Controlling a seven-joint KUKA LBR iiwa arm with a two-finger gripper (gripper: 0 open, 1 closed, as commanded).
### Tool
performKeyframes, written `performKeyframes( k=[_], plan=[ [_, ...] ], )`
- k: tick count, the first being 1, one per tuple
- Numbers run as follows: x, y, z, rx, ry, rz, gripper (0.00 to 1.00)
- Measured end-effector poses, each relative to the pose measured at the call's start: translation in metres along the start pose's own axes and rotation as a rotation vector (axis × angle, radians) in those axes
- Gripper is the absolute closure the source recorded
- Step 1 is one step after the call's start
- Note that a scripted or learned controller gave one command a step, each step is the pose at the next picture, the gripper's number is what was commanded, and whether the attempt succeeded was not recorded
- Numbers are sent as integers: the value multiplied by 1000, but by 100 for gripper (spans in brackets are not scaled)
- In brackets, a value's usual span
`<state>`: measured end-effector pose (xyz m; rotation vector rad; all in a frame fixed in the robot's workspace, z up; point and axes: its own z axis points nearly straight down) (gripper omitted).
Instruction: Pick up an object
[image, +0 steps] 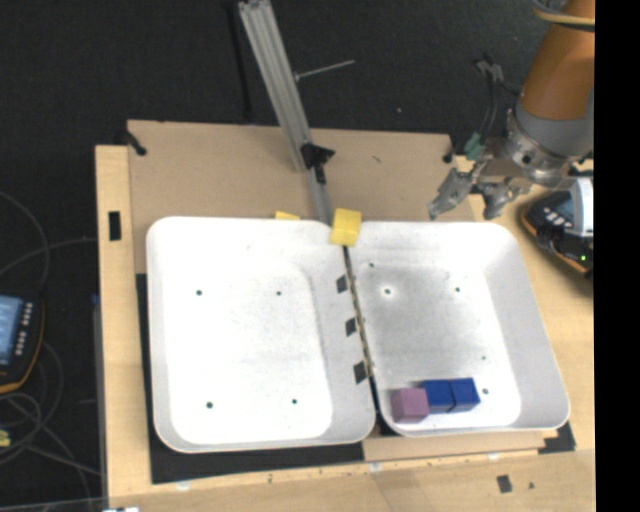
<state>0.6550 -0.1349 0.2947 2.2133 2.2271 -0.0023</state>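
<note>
The tool (468, 196) is hanging over the table (400, 150) just past the right bin's (520, 300) far rim, its fingers spreading apart and gripping nothing. A purple block (409, 403) and a blue block (449, 394) are sitting side by side, touching, at that bin's near edge. The left bin (240, 330) is lying alongside.

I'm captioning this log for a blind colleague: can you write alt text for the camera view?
A robot arm's gripper hovers open above the far edge of the right bin, holding nothing. A purple block and a blue block sit side by side at that bin's near edge; a yellow block rests where the two bins meet.
</note>
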Motion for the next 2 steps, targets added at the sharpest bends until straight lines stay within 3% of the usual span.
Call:
performKeyframes(
  k=[1, 2],
  plan=[
    [104, 17, -20, -2, 3, 1, 0],
    [112, 25, 103, 8, 1, 1, 0]
  ],
)
